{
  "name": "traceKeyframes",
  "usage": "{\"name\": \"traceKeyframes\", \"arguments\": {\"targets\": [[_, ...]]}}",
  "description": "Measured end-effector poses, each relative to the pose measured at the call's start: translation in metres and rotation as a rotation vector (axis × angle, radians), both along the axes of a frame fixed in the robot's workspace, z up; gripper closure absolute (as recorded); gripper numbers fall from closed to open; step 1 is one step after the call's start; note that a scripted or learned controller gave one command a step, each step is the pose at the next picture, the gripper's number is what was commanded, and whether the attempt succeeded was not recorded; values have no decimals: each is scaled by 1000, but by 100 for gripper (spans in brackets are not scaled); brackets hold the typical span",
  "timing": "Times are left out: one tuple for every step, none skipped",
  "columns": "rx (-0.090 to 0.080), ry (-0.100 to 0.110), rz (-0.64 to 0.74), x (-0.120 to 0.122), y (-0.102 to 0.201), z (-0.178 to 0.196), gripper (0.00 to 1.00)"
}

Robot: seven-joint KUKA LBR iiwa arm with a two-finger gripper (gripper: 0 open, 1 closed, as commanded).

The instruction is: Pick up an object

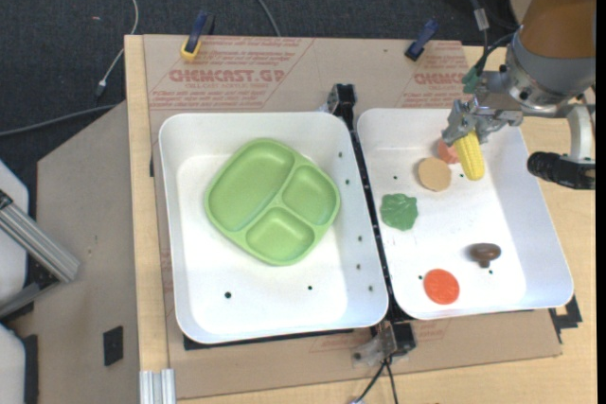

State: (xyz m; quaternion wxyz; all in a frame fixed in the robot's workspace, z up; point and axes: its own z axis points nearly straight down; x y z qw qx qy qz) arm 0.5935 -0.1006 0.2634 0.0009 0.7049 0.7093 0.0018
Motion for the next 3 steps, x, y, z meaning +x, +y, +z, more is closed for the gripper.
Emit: {"name": "traceKeyframes", "arguments": {"targets": [[1, 2, 1, 6, 59, 0, 100], [1, 8, -1, 13, 111, -19, 100], [1, 2, 0, 27, 160, -15, 100]]}}
